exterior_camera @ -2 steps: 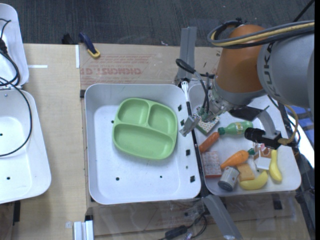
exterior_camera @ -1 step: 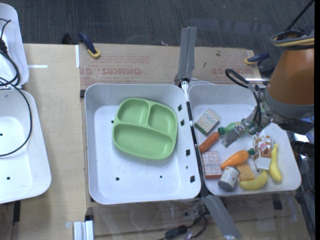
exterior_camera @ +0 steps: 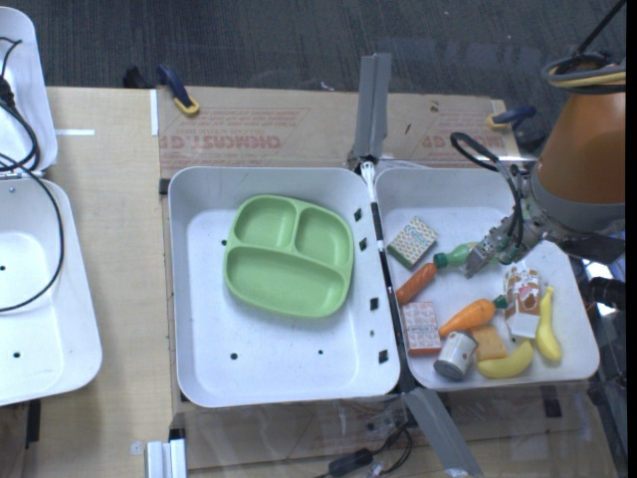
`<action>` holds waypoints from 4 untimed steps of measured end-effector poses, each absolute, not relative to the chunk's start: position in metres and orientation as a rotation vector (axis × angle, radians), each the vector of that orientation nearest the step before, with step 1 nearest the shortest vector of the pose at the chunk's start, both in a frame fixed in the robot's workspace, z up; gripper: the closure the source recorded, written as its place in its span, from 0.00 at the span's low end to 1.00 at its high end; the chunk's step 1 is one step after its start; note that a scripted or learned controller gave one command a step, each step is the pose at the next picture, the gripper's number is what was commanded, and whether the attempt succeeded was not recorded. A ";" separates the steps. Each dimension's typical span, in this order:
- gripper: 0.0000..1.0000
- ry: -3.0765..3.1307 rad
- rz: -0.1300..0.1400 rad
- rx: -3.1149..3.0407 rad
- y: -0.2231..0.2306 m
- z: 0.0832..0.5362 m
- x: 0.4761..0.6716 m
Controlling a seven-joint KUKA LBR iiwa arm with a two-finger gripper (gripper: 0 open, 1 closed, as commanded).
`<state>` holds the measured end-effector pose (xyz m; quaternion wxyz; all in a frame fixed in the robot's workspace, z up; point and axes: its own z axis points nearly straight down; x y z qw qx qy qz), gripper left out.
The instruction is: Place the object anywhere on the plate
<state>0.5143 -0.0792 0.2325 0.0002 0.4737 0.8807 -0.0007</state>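
Observation:
A light green divided plate (exterior_camera: 290, 257) lies in the left white bin (exterior_camera: 199, 366) with nothing on it. The right bin (exterior_camera: 453, 192) holds toy food. My gripper (exterior_camera: 495, 250) hangs low over the middle of the right bin, its tip right beside a small green item (exterior_camera: 453, 258) that lies next to an orange carrot (exterior_camera: 416, 282). Nothing shows in its grasp. The grey arm with its orange band (exterior_camera: 589, 157) comes in from the right.
The right bin also holds a patterned box (exterior_camera: 412, 241), a pink box (exterior_camera: 420, 327), a second carrot (exterior_camera: 468, 316), a can (exterior_camera: 455, 355), two bananas (exterior_camera: 505, 363), an orange block (exterior_camera: 489, 342) and a small carton (exterior_camera: 523, 297). A raised divider (exterior_camera: 376, 257) separates the bins.

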 end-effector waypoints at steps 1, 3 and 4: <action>1.00 2.640 -0.004 1.706 0.007 0.190 0.527; 1.00 2.875 -0.003 1.270 0.119 0.164 0.605; 0.00 2.874 -0.003 1.270 0.119 0.164 0.605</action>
